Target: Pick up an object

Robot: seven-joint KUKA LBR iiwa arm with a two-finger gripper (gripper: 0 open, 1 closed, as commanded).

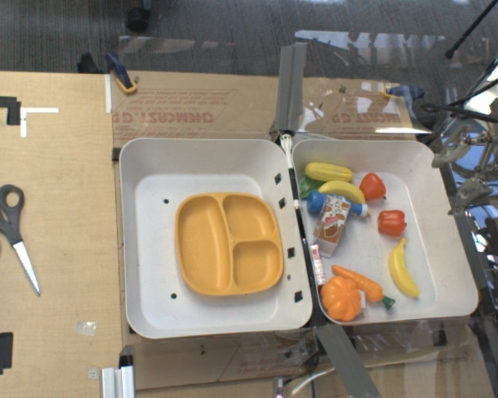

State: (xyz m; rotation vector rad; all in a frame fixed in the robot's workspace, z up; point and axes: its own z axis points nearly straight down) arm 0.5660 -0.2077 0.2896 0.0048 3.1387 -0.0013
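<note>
I can't read the label on that small carton, and it covers part of the blue toy. Left edge crops the scissors.

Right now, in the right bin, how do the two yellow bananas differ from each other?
The upper banana lies roughly crosswise near the bin's left side, resting against the blue object and the small carton. The lower banana lies more lengthwise toward the right bin wall, apart from the other toys. The upper one is crowded by neighbours; the lower one has open floor around it. Both are yellow, curved toy fruit.
</note>
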